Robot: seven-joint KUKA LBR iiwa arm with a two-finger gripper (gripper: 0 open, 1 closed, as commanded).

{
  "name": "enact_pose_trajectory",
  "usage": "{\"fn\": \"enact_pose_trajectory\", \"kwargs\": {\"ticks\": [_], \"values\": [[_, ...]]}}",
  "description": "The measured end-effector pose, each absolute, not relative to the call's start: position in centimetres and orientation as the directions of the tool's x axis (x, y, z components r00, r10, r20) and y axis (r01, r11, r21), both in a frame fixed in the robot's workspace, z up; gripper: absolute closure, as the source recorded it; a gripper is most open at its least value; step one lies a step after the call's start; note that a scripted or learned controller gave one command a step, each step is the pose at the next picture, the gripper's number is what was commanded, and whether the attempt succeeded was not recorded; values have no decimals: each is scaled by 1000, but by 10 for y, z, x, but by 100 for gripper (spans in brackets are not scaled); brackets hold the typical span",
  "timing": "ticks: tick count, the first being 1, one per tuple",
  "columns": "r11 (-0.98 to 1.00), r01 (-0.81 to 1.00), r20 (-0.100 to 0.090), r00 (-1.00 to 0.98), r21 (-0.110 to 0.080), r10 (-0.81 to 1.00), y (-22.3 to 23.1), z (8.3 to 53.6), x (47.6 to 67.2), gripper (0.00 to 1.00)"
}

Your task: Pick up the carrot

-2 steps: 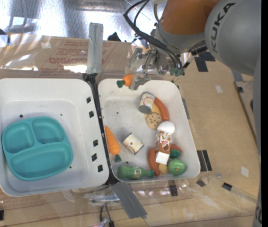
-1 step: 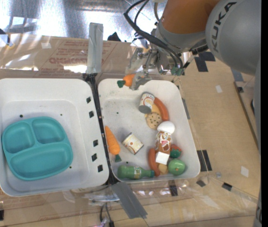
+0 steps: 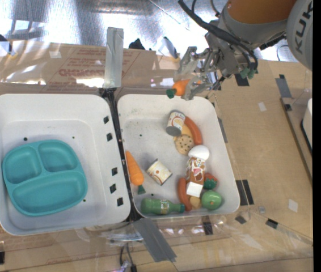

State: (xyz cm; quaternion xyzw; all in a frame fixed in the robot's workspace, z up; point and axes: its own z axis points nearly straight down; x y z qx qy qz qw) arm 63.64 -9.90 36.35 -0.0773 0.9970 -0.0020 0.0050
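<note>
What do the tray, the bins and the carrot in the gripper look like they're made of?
Tray: likely moulded plastic, teal, matte with a soft sheen on its compartment ridges.
Bins: probably thin formed plastic, white, with rounded corners and slightly speckled floors.
Carrot, between the fingers of the gripper: seemingly toy plastic or rubber, uniform orange with a green tip; too small to tell its finish.
</note>
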Motion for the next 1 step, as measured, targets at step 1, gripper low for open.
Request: {"fn": "enact_pose_trajectory", "kwargs": {"ticks": [1], "values": [[938, -347, 1, -938, -1, -347, -164, 278, 565, 100]]}}
